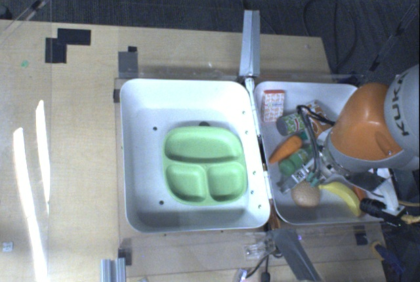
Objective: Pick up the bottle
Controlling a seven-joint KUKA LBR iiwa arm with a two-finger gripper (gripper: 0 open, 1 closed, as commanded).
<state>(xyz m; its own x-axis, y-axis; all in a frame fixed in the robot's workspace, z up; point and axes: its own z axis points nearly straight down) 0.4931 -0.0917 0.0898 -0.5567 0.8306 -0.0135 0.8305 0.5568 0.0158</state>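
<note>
A green three-compartment tray (203, 164) lies at the centre of the left bin (134, 143), which sits on a pale wooden bench (65, 162) with black tape marks (64, 42) near the bench's far left corner. A grey metal post (250, 44) stands at the far edge of the bench, where the two bins meet.

In the right bin (341, 216), a small red-and-white carton (273, 104) rests in the far left corner. Just nearer the camera, a can with a green label (289, 123) lies beside it. An orange carrot (286, 149) lies at a slant along the bin's left wall, and the green bottle (294, 162) lies just beside it, towards the near edge, on its side. A brown potato-like item (305, 195) sits close to the bin's near edge, touching a yellow banana (343, 195) on its right.

The gripper (308, 172) reaches down into the clutter at the middle of the right bin, close against the bottle; whether it is spread or pinching anything cannot be told. Above it, the arm's orange band (367, 123) covers the bin's right half.
</note>
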